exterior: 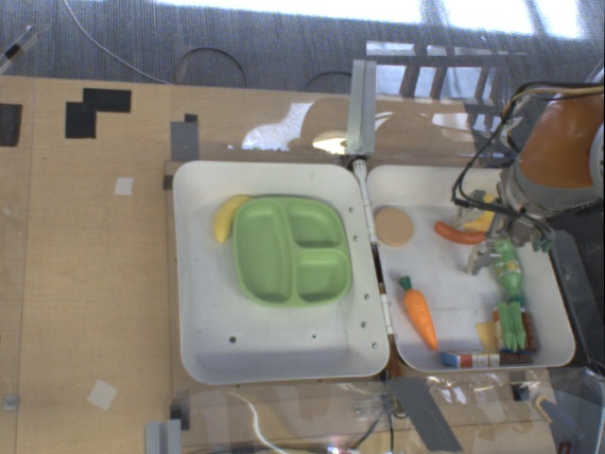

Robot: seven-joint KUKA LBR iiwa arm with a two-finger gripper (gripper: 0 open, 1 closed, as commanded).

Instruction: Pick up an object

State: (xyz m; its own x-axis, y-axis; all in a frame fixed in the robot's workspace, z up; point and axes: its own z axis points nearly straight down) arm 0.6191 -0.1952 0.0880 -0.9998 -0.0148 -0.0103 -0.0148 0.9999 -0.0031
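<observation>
Pincer (492, 253) low over right bin (558, 348), by its right edge; finger state impossible to tell. Carrot (421, 317) near that bin's front-left corner, red sausage (458, 234) toward its back edge. Green plate (290, 251) and banana (225, 218) in left bin (203, 329).

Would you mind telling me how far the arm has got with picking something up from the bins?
Done: the arm has reached over the right bin, its hand low near the sausage and a green toy.
In hand: nothing visibly held; I cannot tell how the hand is set.
Left: the grasp and lift. The carrot, the round biscuit and, in the left bin, the green plate and banana all lie flat.
</observation>
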